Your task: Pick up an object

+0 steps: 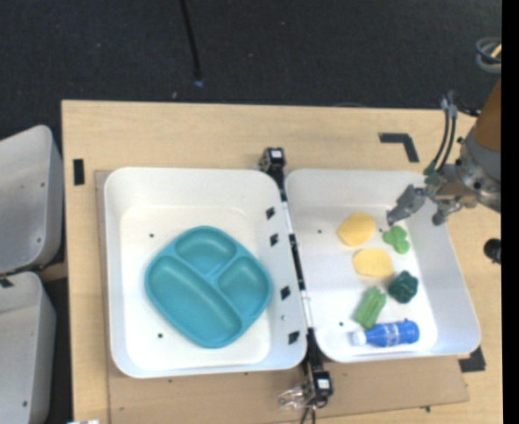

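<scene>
The right bin point(436, 325) holds several small items. Two yellow pieces point(358, 229) point(372, 261) lie near its middle, and a small light green piece point(396, 239) lies to their right. Further down are a dark green piece point(402, 286), a long green piece point(370, 307) and a blue bottle point(385, 334) lying on its side near the front wall. My gripper point(422, 210) hangs over the bin's upper right part, just above and to the right of the light green piece. It is open, with nothing between its fingers point(404, 207).
The left bin point(127, 343) holds a teal divided plate point(208, 284). A row of black clips point(288, 237) runs along the seam between the bins. The wooden bench point(198, 131) surrounds both bins, and grey chair parts point(12, 201) stand at the left.
</scene>
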`<act>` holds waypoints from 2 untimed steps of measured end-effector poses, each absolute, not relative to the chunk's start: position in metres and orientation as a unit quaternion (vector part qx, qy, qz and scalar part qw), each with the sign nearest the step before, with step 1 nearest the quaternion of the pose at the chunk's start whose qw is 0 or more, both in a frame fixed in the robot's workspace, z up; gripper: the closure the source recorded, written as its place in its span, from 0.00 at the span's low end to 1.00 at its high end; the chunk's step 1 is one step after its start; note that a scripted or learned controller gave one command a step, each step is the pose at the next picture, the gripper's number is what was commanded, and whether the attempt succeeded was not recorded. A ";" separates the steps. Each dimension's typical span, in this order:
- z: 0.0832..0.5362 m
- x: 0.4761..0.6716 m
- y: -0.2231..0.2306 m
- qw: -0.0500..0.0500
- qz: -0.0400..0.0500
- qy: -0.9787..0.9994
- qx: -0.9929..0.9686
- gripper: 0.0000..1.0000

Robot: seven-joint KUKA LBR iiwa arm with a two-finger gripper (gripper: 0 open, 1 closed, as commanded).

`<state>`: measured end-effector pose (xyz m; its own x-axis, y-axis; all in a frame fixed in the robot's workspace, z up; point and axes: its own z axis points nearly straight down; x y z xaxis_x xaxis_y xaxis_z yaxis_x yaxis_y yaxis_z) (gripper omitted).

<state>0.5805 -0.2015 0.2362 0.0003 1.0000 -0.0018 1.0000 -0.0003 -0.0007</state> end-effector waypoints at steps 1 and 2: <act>0.196 0.579 -0.204 0.001 0.000 0.706 0.708 0.00; 0.156 0.580 -0.211 0.002 0.000 0.706 0.708 0.00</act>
